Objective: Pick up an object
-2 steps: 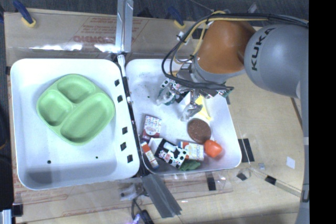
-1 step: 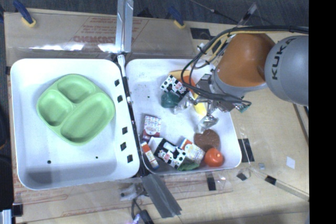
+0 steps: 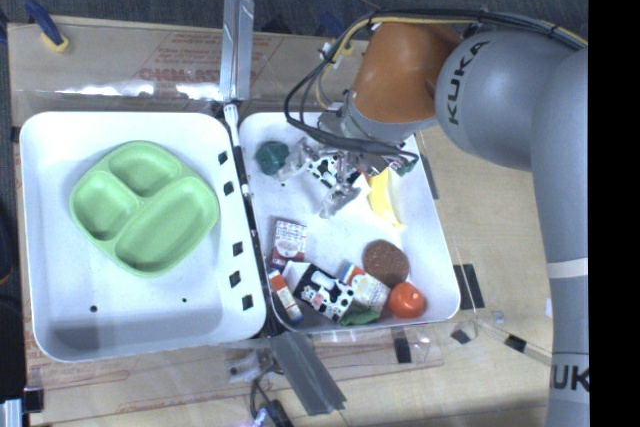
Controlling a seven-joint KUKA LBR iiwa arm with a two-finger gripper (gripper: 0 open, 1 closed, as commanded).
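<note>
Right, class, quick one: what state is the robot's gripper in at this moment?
Gripper: low in the right bin, beside a black-and-white toy; open or closed cannot be told.

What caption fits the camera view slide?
Arm's gripper lowered into right bin among small items; green plate in left bin.

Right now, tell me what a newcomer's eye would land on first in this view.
The big grey arm with its orange band reaches in from the right, its gripper low over the upper part of the right bin. In the left bin lies a light green divided plate. Small items crowd the right bin's lower edge, among them an orange ball and a brown disc.
</note>
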